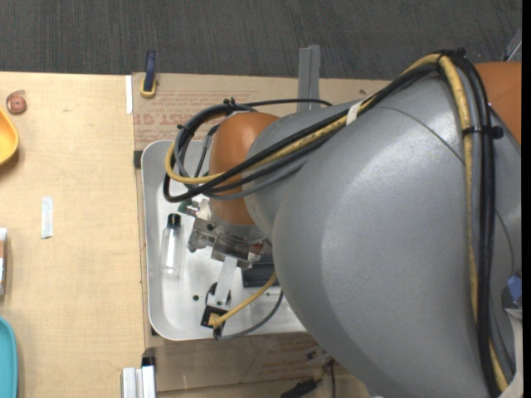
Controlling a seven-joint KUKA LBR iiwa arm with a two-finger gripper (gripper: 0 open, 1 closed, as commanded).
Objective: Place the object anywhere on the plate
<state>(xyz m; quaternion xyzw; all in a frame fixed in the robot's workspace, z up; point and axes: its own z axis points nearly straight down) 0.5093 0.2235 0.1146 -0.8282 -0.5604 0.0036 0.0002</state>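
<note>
Clear plastic vial with a black cap lay in the shallow white bin, just beside the hand, whose opening could not be told.

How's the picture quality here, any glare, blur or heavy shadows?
Camera view: lighting is even, without harsh glare; the grey robot arm sits close to the lens, looks slightly soft and hides much of the shallow white bin; the clear plastic vial with a black cap looks fairly sharp.
</note>
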